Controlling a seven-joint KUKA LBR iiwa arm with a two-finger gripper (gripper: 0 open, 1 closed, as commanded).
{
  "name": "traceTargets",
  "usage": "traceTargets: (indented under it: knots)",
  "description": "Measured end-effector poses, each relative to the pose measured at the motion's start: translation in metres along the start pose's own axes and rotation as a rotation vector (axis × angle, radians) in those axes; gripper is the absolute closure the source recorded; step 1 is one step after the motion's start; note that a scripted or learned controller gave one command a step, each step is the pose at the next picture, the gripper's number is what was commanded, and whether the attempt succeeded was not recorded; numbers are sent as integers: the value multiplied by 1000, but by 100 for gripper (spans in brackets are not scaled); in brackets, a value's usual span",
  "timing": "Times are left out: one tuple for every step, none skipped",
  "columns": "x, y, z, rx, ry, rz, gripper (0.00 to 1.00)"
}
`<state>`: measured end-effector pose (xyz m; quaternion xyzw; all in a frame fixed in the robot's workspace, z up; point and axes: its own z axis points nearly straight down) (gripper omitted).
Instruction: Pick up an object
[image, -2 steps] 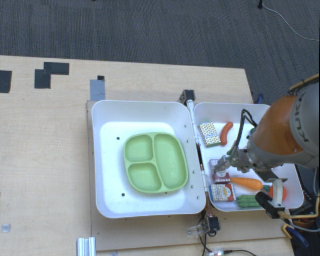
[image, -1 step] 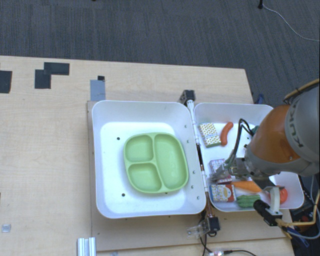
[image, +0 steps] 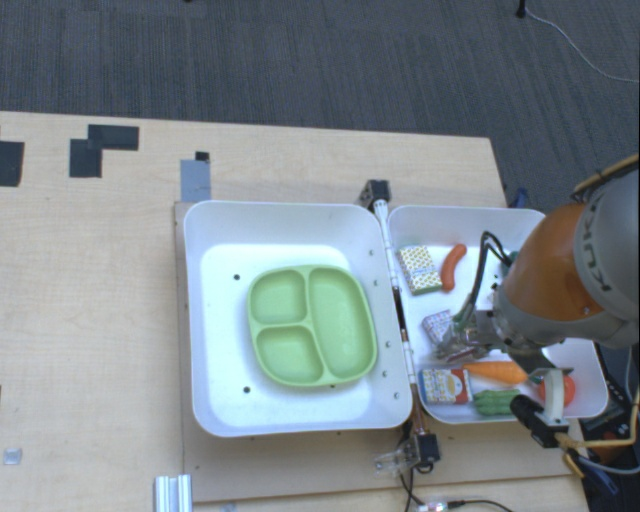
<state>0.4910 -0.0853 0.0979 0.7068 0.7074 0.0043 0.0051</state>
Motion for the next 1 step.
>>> traceTargets:
  knots:
    - [75,15,-87,10,2,-4,100]
